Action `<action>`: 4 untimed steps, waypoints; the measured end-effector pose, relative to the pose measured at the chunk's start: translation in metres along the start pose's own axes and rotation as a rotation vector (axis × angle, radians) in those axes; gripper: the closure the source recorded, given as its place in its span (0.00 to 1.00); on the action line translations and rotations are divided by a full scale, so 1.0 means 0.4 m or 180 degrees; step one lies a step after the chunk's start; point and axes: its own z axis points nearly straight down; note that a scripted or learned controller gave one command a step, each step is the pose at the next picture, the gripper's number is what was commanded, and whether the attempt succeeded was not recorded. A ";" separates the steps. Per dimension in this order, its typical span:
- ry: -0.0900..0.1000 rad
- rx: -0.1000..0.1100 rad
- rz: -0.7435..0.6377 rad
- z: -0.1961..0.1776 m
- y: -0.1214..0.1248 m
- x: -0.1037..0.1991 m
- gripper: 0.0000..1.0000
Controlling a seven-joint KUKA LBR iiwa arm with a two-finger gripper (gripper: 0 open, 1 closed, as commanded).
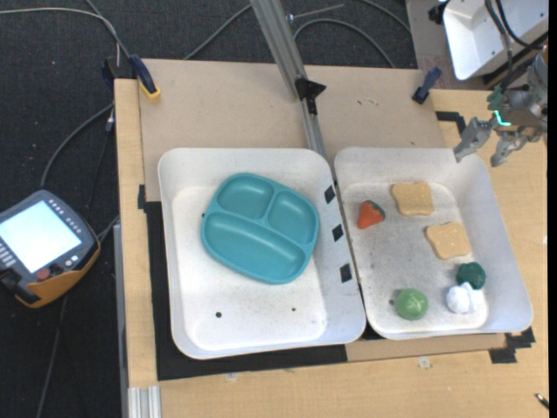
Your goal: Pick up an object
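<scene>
Dark carpet with loose cables surrounds the bench (261, 94), and a pendant with a lit screen (39, 246) lies at the left edge of the frame. Two white bins sit side by side on the wood.

My claw (489, 146) hangs at the upper right of the frame, just past the top right corner of the right bin (513, 268). Its two fingers are spread apart with nothing between them. So I judge this to be the very start: nothing picked, the approach not yet made.

In the left bin (183, 320) lies a teal tray (260, 227) with three compartments, nothing in them that I can see. The right bin holds the small things: a red piece (371, 215) near its upper left, a tan piece (412, 198) just right of that, another tan piece (448, 239) lower and further right, a green ball (411, 303) at the bottom, and a white piece (459, 300) touching a dark green piece (471, 274) at the lower right.

The upper tan piece is nearest me and stands apart from its neighbours, so it looks the easiest target. Next I would need to swing left and down over it, keep the fingers wide, line them across its narrow side, then drop and close. The white and dark green pair would be harder, crowded together by the bin wall.
</scene>
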 end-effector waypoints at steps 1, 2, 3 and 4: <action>-0.0001 -0.0005 -0.0001 -0.002 0.001 0.000 0.00; 0.0002 0.0010 -0.0005 0.106 0.010 0.008 0.00; 0.0003 0.0011 -0.0005 0.213 0.012 0.019 0.00; 0.0006 0.0018 -0.0006 0.367 0.019 0.034 0.00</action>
